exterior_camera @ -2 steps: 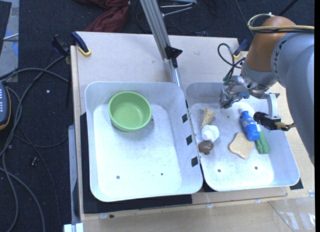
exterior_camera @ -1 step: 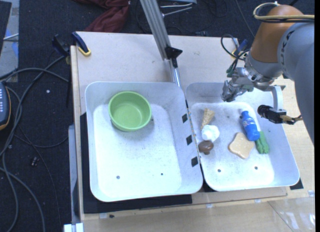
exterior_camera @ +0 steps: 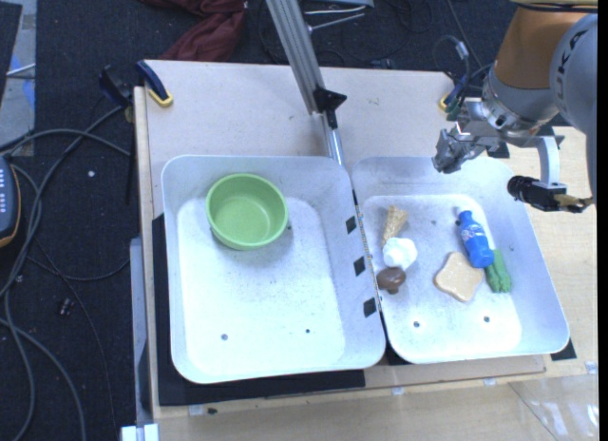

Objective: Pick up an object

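The hand (exterior_camera: 450, 158) hangs above the right bin's (exterior_camera: 532, 330) far rim, at about one o'clock from the objects inside; whether it carries anything I cannot tell. Nearest, at its six o'clock, lies a blue bottle (exterior_camera: 473, 239), likely light, stiff and slick, best pinched across its narrow body. A green stick-like piece (exterior_camera: 499, 273) touches it. At seven o'clock sits a toast slice (exterior_camera: 459, 278), flat, so awkward to grip. Further toward eight o'clock lie an ice-cream cone (exterior_camera: 395, 237) and a brown lump (exterior_camera: 390, 279). The left bin holds a green bowl (exterior_camera: 247, 210), graspable by its rim.
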{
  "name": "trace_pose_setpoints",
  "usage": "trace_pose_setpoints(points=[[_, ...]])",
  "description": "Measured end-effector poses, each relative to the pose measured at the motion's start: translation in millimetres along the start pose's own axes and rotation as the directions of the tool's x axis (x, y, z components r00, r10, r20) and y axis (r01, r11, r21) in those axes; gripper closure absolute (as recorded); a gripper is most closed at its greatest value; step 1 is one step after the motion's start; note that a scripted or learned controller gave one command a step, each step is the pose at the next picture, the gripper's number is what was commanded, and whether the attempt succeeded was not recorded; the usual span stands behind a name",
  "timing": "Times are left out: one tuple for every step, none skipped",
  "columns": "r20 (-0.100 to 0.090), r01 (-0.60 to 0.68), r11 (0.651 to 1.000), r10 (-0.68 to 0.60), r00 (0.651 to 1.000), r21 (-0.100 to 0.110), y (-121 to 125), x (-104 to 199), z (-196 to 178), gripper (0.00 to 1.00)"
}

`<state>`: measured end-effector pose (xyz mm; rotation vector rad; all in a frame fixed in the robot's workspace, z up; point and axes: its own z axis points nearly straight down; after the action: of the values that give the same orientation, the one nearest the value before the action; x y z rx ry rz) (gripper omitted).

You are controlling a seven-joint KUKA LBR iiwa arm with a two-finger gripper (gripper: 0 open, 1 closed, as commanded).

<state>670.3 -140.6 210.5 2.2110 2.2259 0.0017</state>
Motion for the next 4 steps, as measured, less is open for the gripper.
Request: trace_pose_setpoints(points=[[-0.001,0.0,1.0,0.0,1.0,0.003,1.8,1.2,-32.0,1.0],[-0.003,0.003,1.0,-0.003,1.0,0.011,-12.9,52.6,-16.8,1.0],[-0.003,0.003,1.0,-0.003,1.0,0.011,-24.6,102.3,-5.2,1.0],[-0.003,0.004,1.0,-0.004,1.0,0.01,-32.8,148.6,-8.0,1.0]])
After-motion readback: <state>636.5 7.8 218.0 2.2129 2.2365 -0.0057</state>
